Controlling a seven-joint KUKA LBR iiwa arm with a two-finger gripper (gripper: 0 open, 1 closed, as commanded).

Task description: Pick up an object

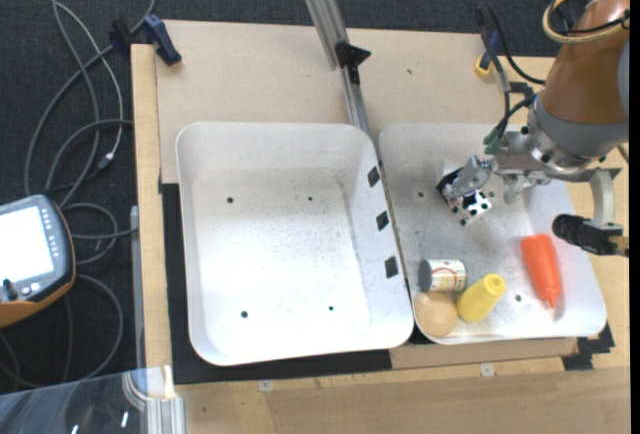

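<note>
Nothing lifted yet. End effector (470, 192) low in right bin (590, 322), over a die (477, 207); finger state impossible to tell. Carrot (542, 267), can (443, 274), yellow bottle (480, 297) lying nearby. Grasp and lift remaining.

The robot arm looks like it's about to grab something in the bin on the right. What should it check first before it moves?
1. Things to pick sit in the right bin: ok. An orange carrot, a yellow bottle, a small can and a tan round thing lie there.
2. End effector is over the right bin: ok, near its middle.
3. Something sits between its fingers: cannot tell, the view is too small.
4. A target stands apart from the others: ok for the carrot; not ok for the can, bottle and tan round thing, which crowd together at the front.
5. Whether the end effector is right above any of them: not ok, they lie nearer the front edge.
</note>
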